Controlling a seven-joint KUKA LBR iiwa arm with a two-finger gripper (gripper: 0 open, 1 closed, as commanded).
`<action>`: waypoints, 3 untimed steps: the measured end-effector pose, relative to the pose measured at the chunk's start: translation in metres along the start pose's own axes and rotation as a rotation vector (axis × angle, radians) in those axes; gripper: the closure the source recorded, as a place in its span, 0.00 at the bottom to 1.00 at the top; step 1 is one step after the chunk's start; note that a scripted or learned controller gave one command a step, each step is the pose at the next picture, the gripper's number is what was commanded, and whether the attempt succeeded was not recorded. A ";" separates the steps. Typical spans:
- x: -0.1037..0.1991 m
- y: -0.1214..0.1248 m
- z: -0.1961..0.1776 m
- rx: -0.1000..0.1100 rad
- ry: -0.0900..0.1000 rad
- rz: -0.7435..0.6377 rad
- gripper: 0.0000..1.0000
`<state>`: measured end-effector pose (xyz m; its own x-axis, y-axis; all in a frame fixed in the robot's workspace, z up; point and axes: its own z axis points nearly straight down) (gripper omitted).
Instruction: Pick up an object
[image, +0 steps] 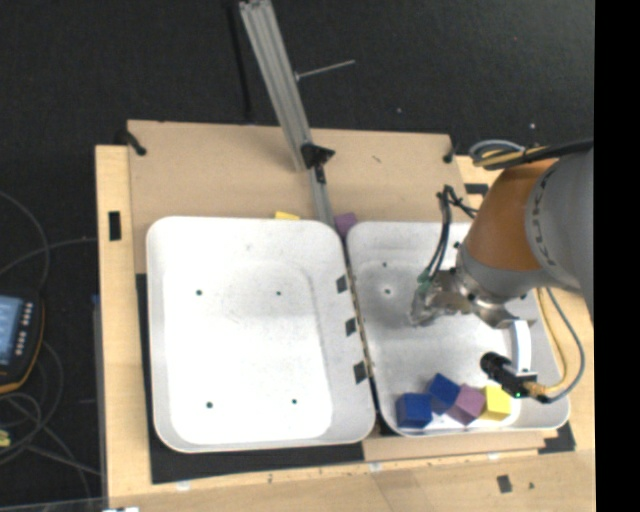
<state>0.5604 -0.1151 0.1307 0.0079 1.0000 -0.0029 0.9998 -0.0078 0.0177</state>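
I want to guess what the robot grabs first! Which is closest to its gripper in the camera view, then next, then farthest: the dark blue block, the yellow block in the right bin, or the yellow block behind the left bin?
1. Dark blue block, just below the gripper in the right bin.
2. Yellow block, near that bin's lower right corner.
3. Yellow block behind the left bin, far off at its top rim.

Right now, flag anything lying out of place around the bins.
Two small blocks lie outside the bins on the bench: a yellow block behind the left bin and a purple block wedged between the bins' back corners.
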 end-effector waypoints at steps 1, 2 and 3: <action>-0.012 -0.023 -0.038 0.011 0.000 -0.008 1.00; -0.008 0.049 0.037 0.012 0.002 -0.012 1.00; -0.010 0.047 0.023 0.013 -0.001 -0.017 1.00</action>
<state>0.6079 -0.1253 0.1088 -0.0088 1.0000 -0.0042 0.9999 0.0088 0.0048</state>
